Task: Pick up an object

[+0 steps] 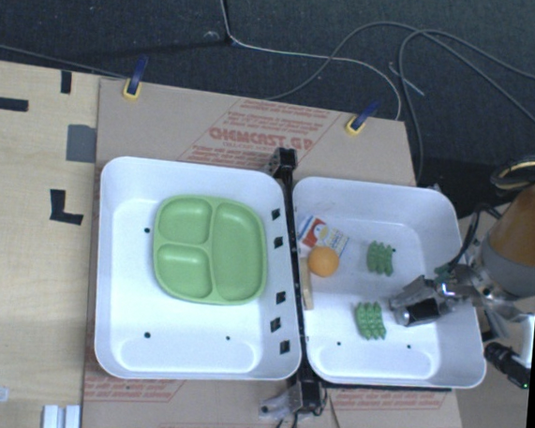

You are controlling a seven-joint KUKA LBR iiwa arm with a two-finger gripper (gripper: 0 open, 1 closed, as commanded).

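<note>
The right bin (437, 208) holds an orange ball (323, 261), a red and white packet (320, 234) just behind it, and two green knobbly pieces, one (381, 258) toward the back and one (368, 320) nearer the front. My gripper (410, 301) hangs low over the right side of this bin, to the right of both green pieces and apart from them. Nothing shows in its grasp.
The left bin (114, 241) bears a green divided plate (211, 249). A black divider with clips (290, 258) runs between the two bins. Cables (359, 48) trail across the dark floor behind the bench, and the arm (515, 232) enters from the right.
</note>
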